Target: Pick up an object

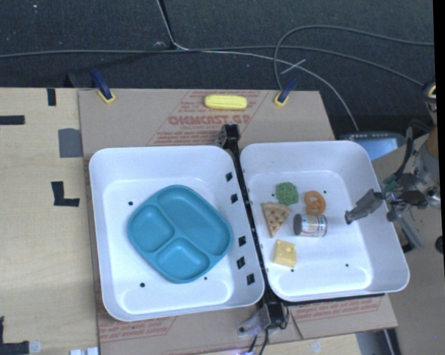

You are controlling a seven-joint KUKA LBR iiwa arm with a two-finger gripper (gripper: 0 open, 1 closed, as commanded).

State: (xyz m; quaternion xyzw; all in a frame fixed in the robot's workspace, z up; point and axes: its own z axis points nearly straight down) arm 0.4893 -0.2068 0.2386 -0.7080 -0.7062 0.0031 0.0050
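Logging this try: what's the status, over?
Gripper over right bin's right side, nothing held. Small can nearest, lying beside pretzel. Nothing between.

The grey arm (428,164) is cut off by the right edge, and the label of the small silver can (311,226) is too blurred to be read.

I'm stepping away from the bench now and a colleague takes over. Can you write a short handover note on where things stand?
Pincer: at the right bin's right edge, above the bin floor, nothing seen in it; whether it is open or shut is not clear.
Right bin holds a green broccoli piece, an orange ring, a pizza slice, a small can on its side and a cheese wedge.
Left bin holds a blue divided plate.
Done: nothing picked yet.
Left: grasp and lift one item; the can lies nearest the pincer.
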